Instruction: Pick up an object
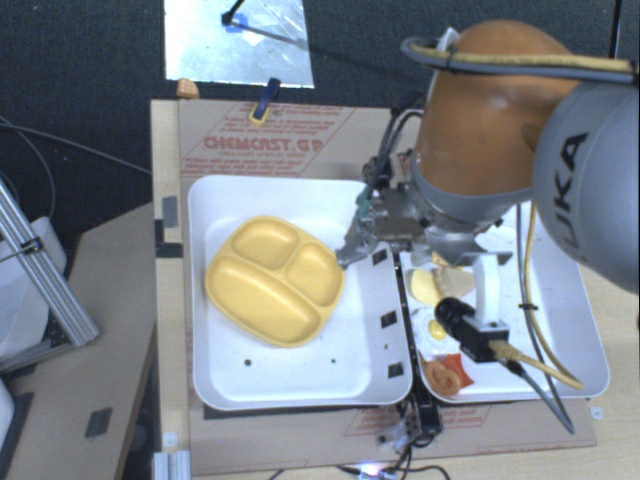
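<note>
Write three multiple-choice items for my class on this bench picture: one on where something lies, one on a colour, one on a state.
1. Where does the sectioned plate lie?
A. In the left bin
B. In the right bin
C. On the dark floor

2. What colour is the plate?
A. Blue
B. Yellow
C. Black

3. How does the plate sit?
A. Standing on its edge
B. Flipped face down
C. Flat, hollows facing up

Right letters:
1. A, since the plate rests on the white floor of the left bin, left of the divide between the bins.
2. B, since its whole surface is plain yellow against the white.
3. C, since all three hollows are open to the camera and the pincer is by its right edge, not lifting it.
</note>
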Motion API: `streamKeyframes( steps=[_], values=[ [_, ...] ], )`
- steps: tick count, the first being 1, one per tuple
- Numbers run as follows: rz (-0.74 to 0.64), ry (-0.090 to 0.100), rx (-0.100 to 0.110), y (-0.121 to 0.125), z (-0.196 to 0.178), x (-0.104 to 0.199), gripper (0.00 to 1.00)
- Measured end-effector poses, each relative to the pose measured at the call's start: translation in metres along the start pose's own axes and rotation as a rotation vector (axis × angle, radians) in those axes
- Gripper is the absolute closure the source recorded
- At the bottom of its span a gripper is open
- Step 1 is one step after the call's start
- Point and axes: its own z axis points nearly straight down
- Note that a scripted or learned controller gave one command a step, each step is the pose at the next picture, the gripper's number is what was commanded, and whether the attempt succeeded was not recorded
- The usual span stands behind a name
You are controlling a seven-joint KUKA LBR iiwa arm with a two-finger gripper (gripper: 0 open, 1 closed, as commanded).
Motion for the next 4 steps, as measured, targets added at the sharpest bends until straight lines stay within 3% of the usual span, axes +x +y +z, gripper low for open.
streamKeyframes(
  steps=[1,2,3,4],
  values=[
    [-0.004,0.004,-0.009,0.011,-0.083,0.087,0.0],
    [0.011,0.001,-0.013,0.049,-0.176,0.049,0.0],
    [0.001,-0.006,0.014,0.051,-0.007,0.115,0.0],
    [0.01,-0.008,0.016,0.048,0.162,0.107,0.0]
  ],
)
